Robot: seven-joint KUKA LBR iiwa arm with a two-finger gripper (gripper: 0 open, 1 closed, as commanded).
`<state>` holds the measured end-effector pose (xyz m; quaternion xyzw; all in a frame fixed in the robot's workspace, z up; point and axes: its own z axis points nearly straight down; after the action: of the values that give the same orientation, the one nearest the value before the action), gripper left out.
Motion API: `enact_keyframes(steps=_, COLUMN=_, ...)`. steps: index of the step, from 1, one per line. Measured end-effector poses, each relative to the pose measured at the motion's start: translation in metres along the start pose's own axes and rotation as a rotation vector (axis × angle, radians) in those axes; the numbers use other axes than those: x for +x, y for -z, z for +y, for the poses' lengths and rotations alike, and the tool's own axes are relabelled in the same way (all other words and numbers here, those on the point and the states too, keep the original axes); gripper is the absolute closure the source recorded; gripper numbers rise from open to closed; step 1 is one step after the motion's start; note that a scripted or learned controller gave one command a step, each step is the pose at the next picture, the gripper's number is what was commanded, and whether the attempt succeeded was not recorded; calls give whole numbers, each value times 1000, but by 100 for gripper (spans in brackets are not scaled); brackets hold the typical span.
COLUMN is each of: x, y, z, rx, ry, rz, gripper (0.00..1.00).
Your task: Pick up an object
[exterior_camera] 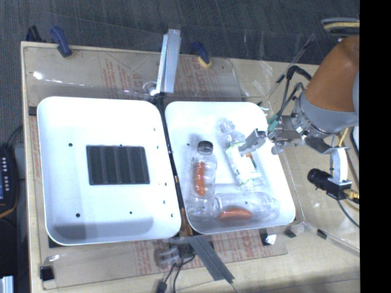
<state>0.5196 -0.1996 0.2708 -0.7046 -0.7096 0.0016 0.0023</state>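
Right bin [177,163] taken as landmark: shallow, white, rounded corners, its left wall touching the wall of the left bin [55,163]. The gripper [252,140] sits over the right bin's upper right quarter, just inside the right rim, with the grey arm [333,78] and its orange band reaching in from beyond that rim. Whether the fingers are spread or closed cannot be told; they blur against the clear plastic under them, and nothing is plainly seen between them. Three clear bottles crowd the right bin's middle and lower part. The labelled bottle [241,157] lies tilted, long axis running from upper left to lower right, cap end toward the bin's far wall; the gripper is over its upper half. The dark-capped bottle [203,173] lies near the bin's left wall, long axis almost parallel to that wall, cap pointing to the far wall, an orange piece visible inside. The bottom bottle [241,207] lies crosswise along the near wall, long axis parallel to it, an orange piece inside; it touches or nearly touches the other two. Open floor in the right bin is at the upper left corner and in a strip along the right wall.
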Motion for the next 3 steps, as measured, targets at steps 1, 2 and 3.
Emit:
enact_keyframes(steps=1, x=-9, y=-35, z=45, rx=-3, ry=91, rz=-1, gripper=0)
enact_keyframes(steps=2, x=-14, y=-132, z=78, rx=-32, ry=108, rz=-15, gripper=0)
enact_keyframes(steps=3, x=-12, y=-159, z=77, rx=-7, ry=125, rz=-4, gripper=0)
